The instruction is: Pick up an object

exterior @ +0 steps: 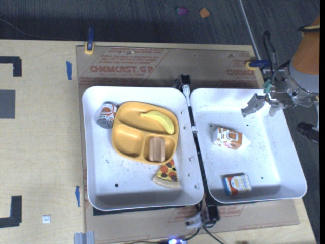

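The two-finger gripper (260,105) hangs spread and empty over the far right corner of the right white bin (289,159). The crumpled white-and-orange carton (227,138) lies nearest, to its near left; I'd centre above it, then descend straight.

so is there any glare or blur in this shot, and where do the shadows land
In the camera view the light is even and soft; the right bin looks bright but keeps its detail, with no hard glare. The yellow tray and pizza slice cast short, faint shadows. The pincer looks slightly soft, and print on the small carton is too blurred to read.
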Available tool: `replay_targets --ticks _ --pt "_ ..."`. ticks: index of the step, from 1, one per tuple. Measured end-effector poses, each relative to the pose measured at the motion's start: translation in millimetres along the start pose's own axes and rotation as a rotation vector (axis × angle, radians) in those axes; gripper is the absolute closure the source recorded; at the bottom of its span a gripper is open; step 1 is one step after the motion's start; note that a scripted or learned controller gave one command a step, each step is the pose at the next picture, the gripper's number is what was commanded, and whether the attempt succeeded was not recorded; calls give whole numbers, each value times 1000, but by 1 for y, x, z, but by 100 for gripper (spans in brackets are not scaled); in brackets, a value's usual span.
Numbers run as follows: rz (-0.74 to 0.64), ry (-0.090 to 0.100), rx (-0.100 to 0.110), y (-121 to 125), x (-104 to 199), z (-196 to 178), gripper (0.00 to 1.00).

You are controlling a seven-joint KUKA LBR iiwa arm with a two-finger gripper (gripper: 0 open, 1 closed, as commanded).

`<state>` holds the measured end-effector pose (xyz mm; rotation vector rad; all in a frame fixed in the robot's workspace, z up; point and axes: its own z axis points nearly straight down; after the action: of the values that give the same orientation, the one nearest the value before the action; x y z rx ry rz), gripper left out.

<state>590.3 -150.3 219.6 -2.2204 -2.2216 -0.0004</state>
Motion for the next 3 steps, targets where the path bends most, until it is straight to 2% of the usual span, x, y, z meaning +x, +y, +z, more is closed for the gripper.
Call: replay_targets --ticks 1,2,3 --pt "0 -1 -3 72 14 125 0" --pt "-1 -3 -8 39 56 131 0" --pt "1 -3 -11 -21 53 130 0"
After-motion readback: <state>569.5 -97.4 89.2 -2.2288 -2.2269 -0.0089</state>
